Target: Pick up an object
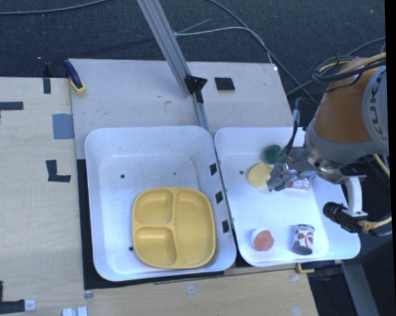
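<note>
My gripper [284, 178] hangs low over the middle of the right bin [279, 248], reaching in from the right. A yellow rounded object [257, 175] lies just left of it, close to the fingertips. A dark green object [272, 153] sits behind the yellow one, near the bin's back wall. A small red and white round object [262, 239] lies toward the front of the same bin. A red, white and black can-like object [303, 239] stands to its right. I see nothing between the fingers.
The left bin [107, 164] holds a yellow divided plate [174, 227] at its front right. A grey metal pole [171, 41] rises behind the bins. Cables run across the dark floor at the back.
</note>
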### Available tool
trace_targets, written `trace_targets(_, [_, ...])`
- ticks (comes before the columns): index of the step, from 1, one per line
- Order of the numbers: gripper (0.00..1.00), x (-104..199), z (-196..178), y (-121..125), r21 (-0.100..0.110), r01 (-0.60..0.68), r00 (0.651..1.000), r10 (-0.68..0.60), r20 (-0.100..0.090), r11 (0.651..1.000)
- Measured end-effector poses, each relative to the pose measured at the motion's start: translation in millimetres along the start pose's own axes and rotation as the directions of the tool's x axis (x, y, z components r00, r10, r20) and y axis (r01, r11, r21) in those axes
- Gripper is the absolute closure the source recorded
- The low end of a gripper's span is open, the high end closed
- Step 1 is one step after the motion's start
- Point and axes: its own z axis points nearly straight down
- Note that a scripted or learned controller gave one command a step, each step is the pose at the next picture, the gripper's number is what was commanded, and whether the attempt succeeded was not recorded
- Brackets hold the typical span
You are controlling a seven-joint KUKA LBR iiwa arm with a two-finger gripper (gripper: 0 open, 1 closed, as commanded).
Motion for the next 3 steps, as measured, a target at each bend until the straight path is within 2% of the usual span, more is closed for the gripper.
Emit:
trace_targets(1, [1.00,0,-21,1,0.003,0.000,1.000,0.000,-0.001,1.000])
trace_targets(3, [1.00,109,-16,10,0.007,0.006,1.000,-0.006,-0.003,1.000])
